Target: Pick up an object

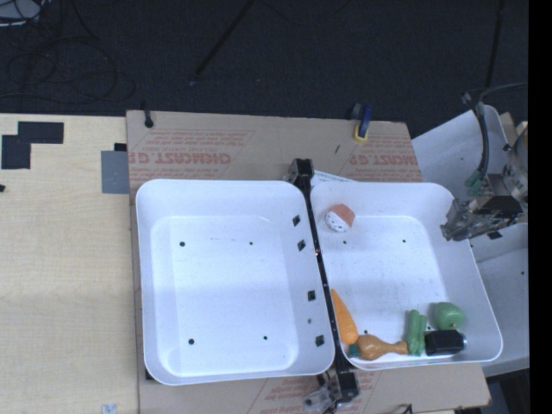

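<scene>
On the worktop (69,257) I see my gripper (466,220), its state unreadable, over the right bin's (392,231) right rim, the toys clustered nearer: carrot (344,316), green pepper (448,316).

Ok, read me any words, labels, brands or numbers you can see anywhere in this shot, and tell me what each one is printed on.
"CHEMCAST G.P": red print, upside down, on the brown cardboard sheet above the left bin.
A second red print on the same sheet above the right bin: mostly hidden, unreadable.
Red print along the cardboard's bottom edge: too small to read.
</scene>
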{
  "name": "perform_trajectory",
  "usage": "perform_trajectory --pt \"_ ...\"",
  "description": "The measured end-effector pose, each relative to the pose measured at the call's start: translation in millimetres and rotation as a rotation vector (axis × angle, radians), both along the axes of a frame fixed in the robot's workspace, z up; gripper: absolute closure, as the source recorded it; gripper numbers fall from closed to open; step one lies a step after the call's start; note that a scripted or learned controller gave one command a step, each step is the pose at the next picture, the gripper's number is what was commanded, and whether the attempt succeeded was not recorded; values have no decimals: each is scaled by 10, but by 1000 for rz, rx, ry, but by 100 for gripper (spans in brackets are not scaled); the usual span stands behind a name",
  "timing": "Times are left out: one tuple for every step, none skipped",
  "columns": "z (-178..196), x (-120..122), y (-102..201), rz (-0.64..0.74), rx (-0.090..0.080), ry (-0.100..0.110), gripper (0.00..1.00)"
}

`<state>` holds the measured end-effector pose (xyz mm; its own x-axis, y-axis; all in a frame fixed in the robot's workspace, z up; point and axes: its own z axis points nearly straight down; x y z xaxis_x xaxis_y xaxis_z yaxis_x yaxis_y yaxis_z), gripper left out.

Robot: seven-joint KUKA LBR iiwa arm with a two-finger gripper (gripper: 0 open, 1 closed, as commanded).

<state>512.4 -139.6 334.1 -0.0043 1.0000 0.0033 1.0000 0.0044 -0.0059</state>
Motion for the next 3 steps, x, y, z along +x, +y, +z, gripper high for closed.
perform_trajectory --pt "-1555 -400 814 1 4 16 100" --pt "-1473 -260 1492 2 -1 -2 100" --pt "566 255 2576 7 3 -23 100"
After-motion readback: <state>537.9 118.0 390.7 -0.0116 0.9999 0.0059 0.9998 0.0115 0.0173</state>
